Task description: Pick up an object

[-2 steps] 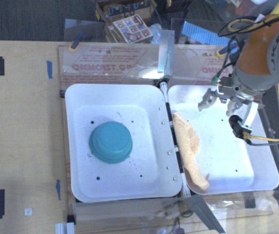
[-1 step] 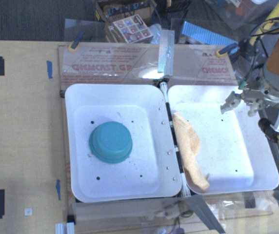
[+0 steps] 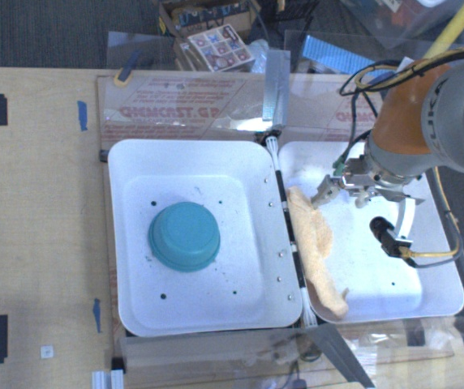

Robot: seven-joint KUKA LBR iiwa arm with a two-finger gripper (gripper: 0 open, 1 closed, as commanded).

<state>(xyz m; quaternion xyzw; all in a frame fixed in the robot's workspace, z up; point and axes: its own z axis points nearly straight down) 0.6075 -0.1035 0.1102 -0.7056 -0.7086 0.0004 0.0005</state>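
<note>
A long tan, spongy object (image 3: 315, 248) lies along the left wall of the right bin (image 3: 435, 294), reaching from the bin's middle to its front. An upturned teal bowl (image 3: 185, 235) sits in the middle of the left bin (image 3: 135, 168). My gripper (image 3: 343, 196) hangs over the back half of the right bin, just right of the tan object's far end. Its fingers are spread open with nothing between them, and the left fingertip (image 3: 324, 194) is close to the tan object's upper end.
A metal divider (image 3: 284, 217) separates the two bins. A black cable fitting (image 3: 385, 236) with a yellow wire hangs below the wrist over the right bin. Cardboard and clutter lie behind the bins, and wooden benchtop (image 3: 37, 217) stretches to the left.
</note>
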